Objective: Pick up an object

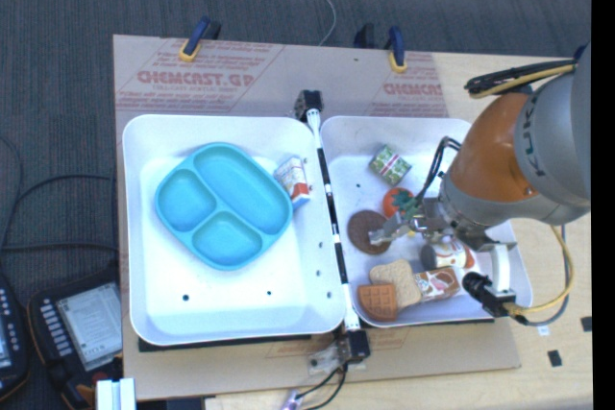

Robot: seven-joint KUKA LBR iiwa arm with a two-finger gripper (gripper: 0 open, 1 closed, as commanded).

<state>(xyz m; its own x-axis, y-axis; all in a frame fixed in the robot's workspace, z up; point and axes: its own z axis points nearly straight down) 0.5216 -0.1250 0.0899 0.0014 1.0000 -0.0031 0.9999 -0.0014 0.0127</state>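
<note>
Where the brown board printed with red lettering covers the worktop, two shallow white bins sit side by side, clamped at the far edge by blue-and-yellow clips. The left bin holds a blue divided plate with three compartments, lying flat near its middle, and a small white and red carton just beside the plate's right rim, close to the wall between the bins. The grey arm with its orange band reaches in from the right over the right bin, hiding much of that bin's right half. The gripper hangs low over the middle of the right bin among the objects; whether its fingers are spread or pressed together I cannot tell, and nothing is plainly seen between them. In the right bin, a green and white box lies toward the far side, apart from the rest. A dark brown round disc lies near the left wall, just beside the gripper. A red-orange round piece sits just behind the gripper tip. Near the front wall lie a tan slice of toy bread and an orange-brown waffle-like piece, touching each other, with a red and white packet just to their right.
</note>
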